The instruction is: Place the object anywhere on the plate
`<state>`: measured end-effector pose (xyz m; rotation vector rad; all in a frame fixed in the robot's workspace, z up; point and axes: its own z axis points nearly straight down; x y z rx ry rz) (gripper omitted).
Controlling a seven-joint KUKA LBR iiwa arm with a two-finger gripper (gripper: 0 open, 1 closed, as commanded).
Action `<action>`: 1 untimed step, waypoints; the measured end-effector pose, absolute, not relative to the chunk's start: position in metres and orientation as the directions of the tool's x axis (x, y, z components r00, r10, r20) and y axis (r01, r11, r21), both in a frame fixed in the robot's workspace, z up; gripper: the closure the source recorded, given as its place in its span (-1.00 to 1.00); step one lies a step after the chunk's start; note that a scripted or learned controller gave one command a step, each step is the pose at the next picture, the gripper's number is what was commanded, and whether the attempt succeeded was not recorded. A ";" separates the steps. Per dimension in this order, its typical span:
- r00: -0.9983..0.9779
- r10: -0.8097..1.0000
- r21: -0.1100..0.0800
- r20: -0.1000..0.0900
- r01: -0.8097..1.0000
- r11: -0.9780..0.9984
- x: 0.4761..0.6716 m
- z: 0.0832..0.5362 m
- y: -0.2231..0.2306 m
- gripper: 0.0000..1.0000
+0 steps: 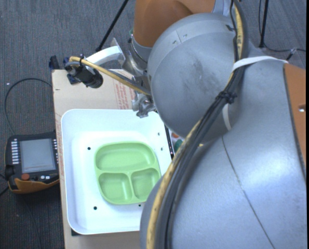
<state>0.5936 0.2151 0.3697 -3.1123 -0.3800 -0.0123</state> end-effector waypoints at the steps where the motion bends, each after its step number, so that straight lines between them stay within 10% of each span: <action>1: 0.981 0.191 0.000 -0.017 0.191 -0.982 0.558 0.240 0.241 1.00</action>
